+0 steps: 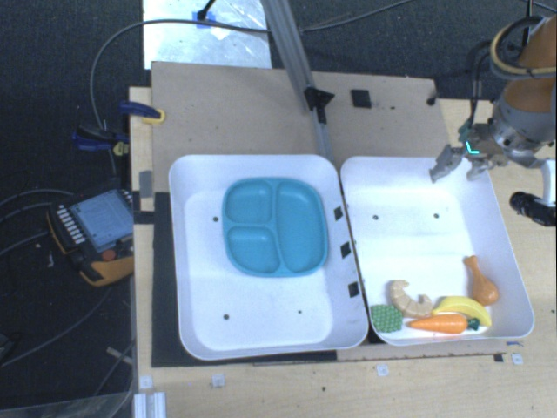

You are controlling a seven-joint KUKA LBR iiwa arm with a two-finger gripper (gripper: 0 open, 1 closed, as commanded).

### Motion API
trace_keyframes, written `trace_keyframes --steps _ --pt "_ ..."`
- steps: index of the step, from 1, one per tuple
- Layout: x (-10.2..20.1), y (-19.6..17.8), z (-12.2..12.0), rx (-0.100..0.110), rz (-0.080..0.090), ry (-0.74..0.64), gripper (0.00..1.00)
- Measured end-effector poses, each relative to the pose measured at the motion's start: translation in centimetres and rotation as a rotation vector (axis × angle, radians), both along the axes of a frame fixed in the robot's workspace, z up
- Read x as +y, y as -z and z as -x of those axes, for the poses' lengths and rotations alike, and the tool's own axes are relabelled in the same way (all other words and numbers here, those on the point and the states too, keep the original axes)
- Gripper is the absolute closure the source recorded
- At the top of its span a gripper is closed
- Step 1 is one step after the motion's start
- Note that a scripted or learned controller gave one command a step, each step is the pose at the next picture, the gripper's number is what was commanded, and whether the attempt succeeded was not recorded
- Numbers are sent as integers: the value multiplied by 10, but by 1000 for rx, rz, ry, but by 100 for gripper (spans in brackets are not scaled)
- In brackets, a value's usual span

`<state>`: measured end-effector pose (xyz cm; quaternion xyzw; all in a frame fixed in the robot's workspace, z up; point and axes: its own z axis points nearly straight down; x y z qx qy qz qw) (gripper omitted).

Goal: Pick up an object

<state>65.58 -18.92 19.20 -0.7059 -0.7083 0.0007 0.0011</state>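
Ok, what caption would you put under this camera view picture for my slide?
Robot hand hovers open over the right bin's far edge; toy food waits in its near corner, blue plate in the left bin.

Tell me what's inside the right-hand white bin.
Right bin: a banana, carrot, drumstick, beige piece and green piece, clustered at its near edge. The carrot partly covers the banana.

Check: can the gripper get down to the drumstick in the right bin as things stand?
Probably yes. The gripper hovers over the right bin's far edge, fingers spread, nothing between them. The drumstick lies uncovered from above, but near the bin's right wall, with the banana close by.
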Motion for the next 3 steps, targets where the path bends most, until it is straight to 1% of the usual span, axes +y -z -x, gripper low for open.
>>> trace_keyframes --steps 1,2,3 --pt "0 -3 -1 -5 1 -1 0" --pt "1 37 2 -5 2 0 0" --pt "5 97 5 -3 1 -2 0"
